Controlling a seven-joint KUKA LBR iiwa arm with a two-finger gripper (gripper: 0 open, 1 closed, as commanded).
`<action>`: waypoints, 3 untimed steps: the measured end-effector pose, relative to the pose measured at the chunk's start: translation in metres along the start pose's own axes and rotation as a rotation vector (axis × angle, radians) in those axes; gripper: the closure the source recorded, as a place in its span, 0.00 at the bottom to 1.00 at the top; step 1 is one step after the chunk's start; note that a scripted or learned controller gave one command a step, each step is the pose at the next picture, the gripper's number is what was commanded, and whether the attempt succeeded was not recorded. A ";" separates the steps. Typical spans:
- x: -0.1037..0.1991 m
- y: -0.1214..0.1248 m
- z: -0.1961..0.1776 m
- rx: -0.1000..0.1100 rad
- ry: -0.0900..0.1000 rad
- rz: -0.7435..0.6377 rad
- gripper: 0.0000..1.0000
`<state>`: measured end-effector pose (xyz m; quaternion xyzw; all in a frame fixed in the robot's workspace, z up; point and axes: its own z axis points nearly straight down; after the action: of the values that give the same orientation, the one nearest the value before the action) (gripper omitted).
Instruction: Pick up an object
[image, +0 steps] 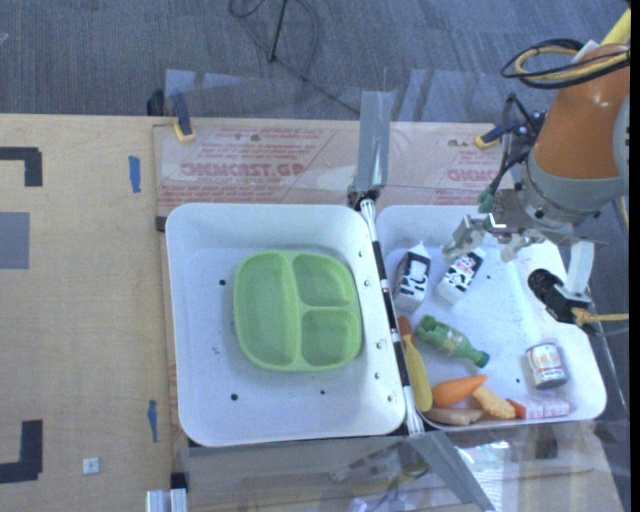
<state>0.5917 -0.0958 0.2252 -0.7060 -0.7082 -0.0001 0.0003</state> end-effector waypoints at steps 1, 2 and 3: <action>-0.013 0.017 0.101 -0.038 -0.009 -0.087 0.00; -0.033 -0.001 0.136 -0.010 -0.004 -0.081 0.00; -0.035 0.001 0.124 -0.017 -0.005 -0.079 1.00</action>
<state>0.5928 -0.1303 0.1016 -0.6776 -0.7354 -0.0045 -0.0076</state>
